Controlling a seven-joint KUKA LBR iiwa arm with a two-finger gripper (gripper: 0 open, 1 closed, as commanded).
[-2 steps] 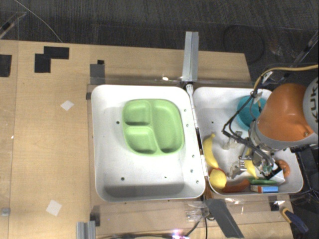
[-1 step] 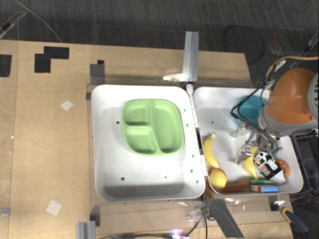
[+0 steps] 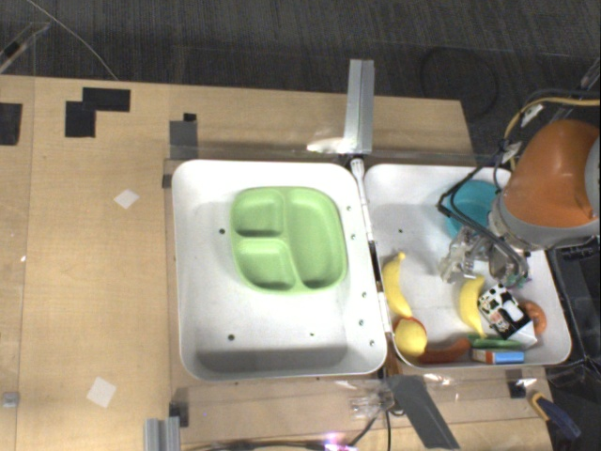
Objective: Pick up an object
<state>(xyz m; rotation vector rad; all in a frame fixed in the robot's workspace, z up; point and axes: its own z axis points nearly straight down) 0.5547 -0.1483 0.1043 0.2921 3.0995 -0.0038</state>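
The gripper [image 3: 477,263] hangs low inside the right bin [image 3: 413,191], roughly at its centre, with the orange band of the arm [image 3: 554,181] above it toward two o'clock. The nearest pickable thing is the small banana [image 3: 469,304], which lies just beside the gripper at about six o'clock, almost under the metal of the wrist. Its long axis runs close to twelve-to-six, curving slightly, so a grasp would want to close across it from nine to three. It looks plain yellow, short and smooth.

A second, longer banana [image 3: 397,285] lies at about eight o'clock from the gripper, near the bin's left wall, also lengthwise from twelve to six. Below it sits a lemon [image 3: 409,334], touching a red sausage-like piece [image 3: 445,350]. A black-and-white patterned item [image 3: 504,312] rests just to the right of the small banana.

Whether the gripper is spread or closed I cannot tell; the metal parts blur together from this slant, and nothing can be seen held in it.

The left bin [image 3: 202,252] holds a green divided tray [image 3: 286,238], well apart from the gripper.
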